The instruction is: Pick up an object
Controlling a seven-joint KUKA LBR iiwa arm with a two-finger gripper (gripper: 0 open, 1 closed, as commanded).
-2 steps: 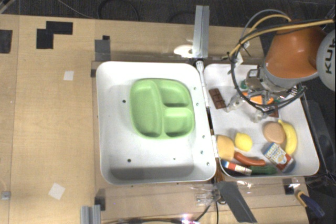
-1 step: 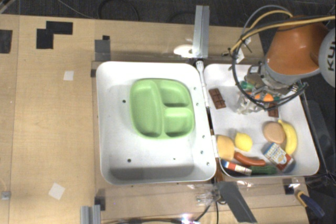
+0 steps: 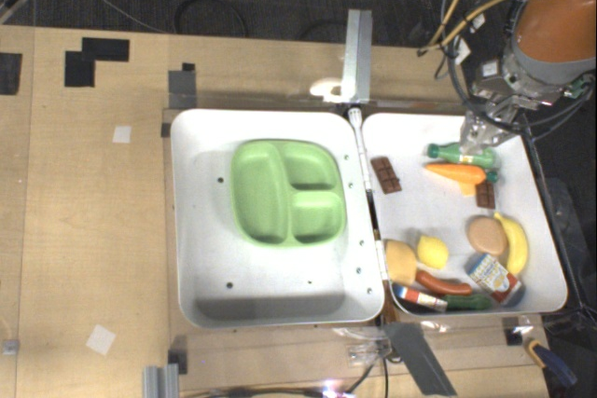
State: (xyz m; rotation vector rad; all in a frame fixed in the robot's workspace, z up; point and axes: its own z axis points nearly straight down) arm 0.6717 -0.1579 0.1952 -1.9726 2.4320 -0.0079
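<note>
My gripper (image 3: 486,131) hangs over the back of the right bin (image 3: 550,280), just above the right end of a green bottle (image 3: 457,152) that lies on its side. An orange carrot (image 3: 456,172) lies right in front of the bottle. A small brown chocolate piece (image 3: 485,194) sits beside the carrot, and a longer chocolate bar (image 3: 385,173) lies near the bin's left wall. I see nothing lifted off the bin floor.
The front of the right bin holds a banana (image 3: 514,242), a brown bun (image 3: 485,235), a lemon (image 3: 432,251), a yellow pear (image 3: 399,258), a sausage (image 3: 444,283) and a small carton (image 3: 492,275). A green divided plate (image 3: 284,191) lies in the left bin (image 3: 201,284).
</note>
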